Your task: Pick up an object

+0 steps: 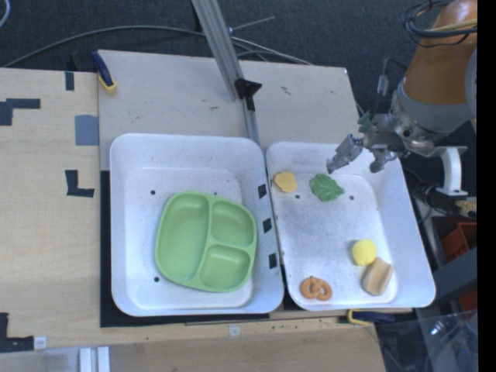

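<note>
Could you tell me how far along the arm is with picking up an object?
Nothing looks picked yet. The gripper hangs over the right bin, close above the green leaf, with nothing between its jaws. Yellow ball, bread piece and pretzel lie untouched. Descent, grasp and lift remain.

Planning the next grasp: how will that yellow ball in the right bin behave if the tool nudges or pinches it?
The yellow ball looks round and smooth, so a nudge would probably send it rolling. It sits close to the tan bread piece, which may stop it that way. Its curved sides could slip from an off-centre pinch.
</note>
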Motion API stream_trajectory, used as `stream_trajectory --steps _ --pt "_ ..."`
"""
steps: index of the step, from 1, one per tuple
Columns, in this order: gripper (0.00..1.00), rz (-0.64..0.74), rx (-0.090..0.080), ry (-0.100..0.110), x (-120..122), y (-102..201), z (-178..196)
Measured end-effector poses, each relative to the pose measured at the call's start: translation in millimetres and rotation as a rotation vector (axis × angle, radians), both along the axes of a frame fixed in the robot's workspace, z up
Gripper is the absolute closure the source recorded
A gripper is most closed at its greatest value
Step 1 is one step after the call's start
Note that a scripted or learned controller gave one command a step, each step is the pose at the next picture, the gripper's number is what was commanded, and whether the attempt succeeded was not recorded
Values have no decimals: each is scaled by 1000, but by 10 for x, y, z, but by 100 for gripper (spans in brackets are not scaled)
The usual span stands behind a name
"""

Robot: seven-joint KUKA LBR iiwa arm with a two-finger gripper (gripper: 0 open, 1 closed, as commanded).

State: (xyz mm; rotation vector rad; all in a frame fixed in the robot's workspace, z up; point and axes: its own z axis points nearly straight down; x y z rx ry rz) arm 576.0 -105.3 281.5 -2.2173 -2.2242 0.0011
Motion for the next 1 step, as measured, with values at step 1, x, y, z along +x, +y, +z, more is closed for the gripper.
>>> stream_trajectory --steps 1 --pt "0 0 0 0 0 -1 0"
